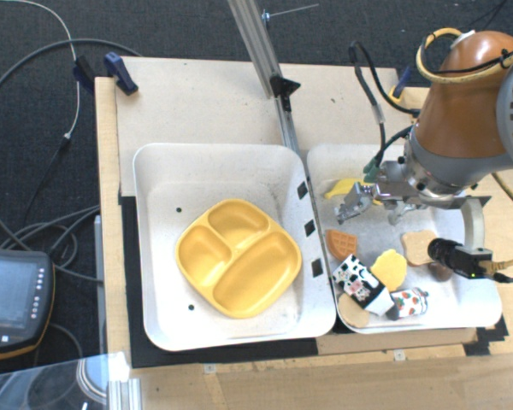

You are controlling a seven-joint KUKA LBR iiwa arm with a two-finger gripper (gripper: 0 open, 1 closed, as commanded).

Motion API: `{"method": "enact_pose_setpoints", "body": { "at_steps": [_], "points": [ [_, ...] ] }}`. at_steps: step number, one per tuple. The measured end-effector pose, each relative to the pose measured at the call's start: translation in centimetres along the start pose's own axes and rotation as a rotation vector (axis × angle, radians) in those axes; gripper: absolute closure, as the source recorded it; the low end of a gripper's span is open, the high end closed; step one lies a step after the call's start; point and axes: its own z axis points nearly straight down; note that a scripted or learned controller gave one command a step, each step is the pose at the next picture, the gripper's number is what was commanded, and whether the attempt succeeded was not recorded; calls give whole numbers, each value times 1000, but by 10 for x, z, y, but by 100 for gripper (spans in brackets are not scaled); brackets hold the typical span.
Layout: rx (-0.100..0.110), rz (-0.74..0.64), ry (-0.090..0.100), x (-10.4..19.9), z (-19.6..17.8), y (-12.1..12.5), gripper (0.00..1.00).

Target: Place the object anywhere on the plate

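Now claw (pixel 356 205) above right bin (pixel 487 310); plate (pixel 238 256) in left bin (pixel 154 229).

Pale wooden tabletop (pixel 197 101); two shallow white bins side by side, left (pixel 154 229) and right (pixel 462 310); blue clamp (pixel 120 73) at far-left corner.

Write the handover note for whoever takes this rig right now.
Tool: low over the right bin's upper left area, beside a yellow piece; nothing visibly held.
Plate: yellow, three compartments, in the left bin, nothing on it.
Other items lie in the right bin: waffle piece, black-and-white cow-pattern toy, yellow round piece, toast slice.
Done: nothing placed yet.
Left: grasp one object, carry it to the plate, release.
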Motion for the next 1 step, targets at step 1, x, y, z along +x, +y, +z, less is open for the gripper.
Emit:
{"method": "enact_pose_setpoints", "body": {
  "at_steps": [1],
  "points": [
    [-1,13,-4,-33,25,-31,0]
  ]
}}
